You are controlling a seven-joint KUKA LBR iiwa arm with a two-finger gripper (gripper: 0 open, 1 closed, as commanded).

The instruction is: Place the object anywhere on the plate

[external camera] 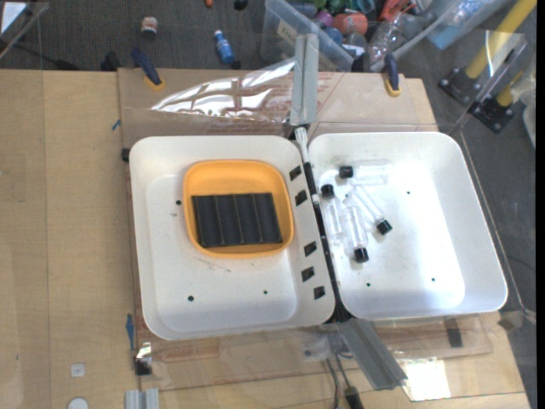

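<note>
An orange square plate with rounded corners sits in the left white bin, towards its back. A black ribbed rectangular object lies flat on the plate and covers most of its floor, reaching to the front rim. In the right white bin lie several clear plastic tubes with black caps, bunched near the bin's left side.
A metal bar runs back from the seam between the bins, and small black tabs line that seam. Behind the bench stands a clear tub of coloured toys. Crinkled clear film lies behind the left bin.
</note>
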